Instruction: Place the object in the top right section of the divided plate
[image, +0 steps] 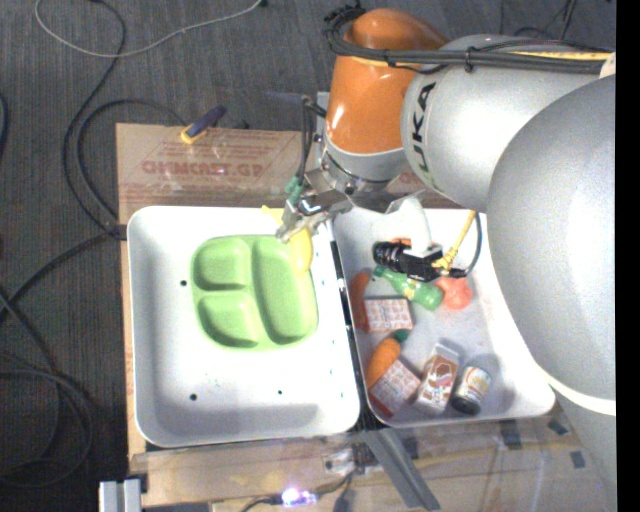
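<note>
Yellow object (297, 250), the thing to be placed, sits at the upper right edge of the green divided plate (255, 292), directly under the jaws (300, 222); part of it is hidden, and whether the jaws are apart or clamped on it cannot be told from this angle; the plate lies in the left white bin (160, 400), with two small sections on its left and one long section on its right; the arm (480, 120) comes in from the right, its broad grey body crossing above the right bin (520, 400), its orange band (365, 95) above the wrist, the wrist tilted down toward the wall between the bins; in the right bin lie a green bottle (415, 290), a carrot (383, 357), small cartons (387, 314) and a can (471, 388); the desk carries both bins.
</note>
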